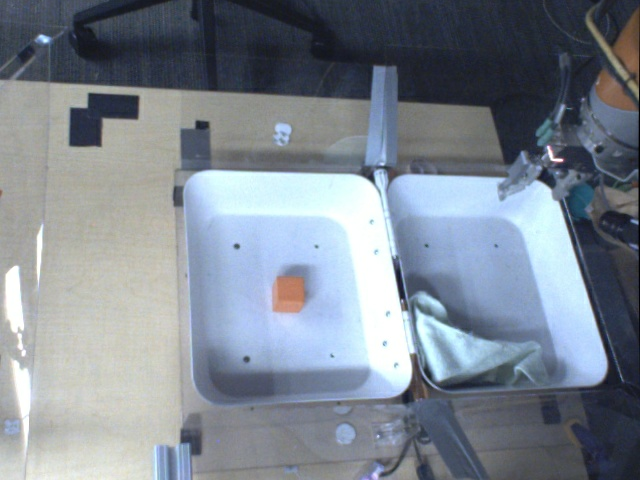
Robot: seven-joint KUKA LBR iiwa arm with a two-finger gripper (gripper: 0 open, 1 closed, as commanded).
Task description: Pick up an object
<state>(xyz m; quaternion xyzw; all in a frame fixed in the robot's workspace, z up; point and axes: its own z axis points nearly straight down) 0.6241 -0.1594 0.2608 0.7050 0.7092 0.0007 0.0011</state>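
Note:
An orange cube (289, 294) lies near the middle of the left bin (215, 368). A crumpled pale green cloth (465, 350) lies in the near left corner of the right bin (590, 353). My gripper (527, 175) hangs over the far right rim of the right bin, well away from both objects. Nothing shows between its fingers.
A metal post (382, 118) stands at the back between the two bins. Black tape marks (100, 116) lie on the wooden bench at the far left. A chair base (205, 8) stands on the floor behind the bench.

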